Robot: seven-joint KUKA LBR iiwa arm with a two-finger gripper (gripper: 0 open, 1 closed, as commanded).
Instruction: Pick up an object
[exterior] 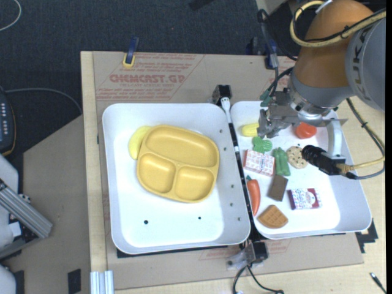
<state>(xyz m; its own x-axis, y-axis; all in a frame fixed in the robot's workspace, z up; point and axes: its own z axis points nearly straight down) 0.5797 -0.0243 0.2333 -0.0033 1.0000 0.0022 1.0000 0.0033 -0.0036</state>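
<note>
You see a small green toy vegetable [262,144], knobbly and bright, in the right bin [349,216] near its upper left corner. The tool [267,127] hangs just above it, apparently touching; its opening you cannot tell.

Arm [343,48]: grey casing, wide glossy orange band above wrist. Yellow cable loops over band; black and yellow cables trail at wrist. Gripper [267,126]: dark grey metal, boxy, thin wires along side.
</note>
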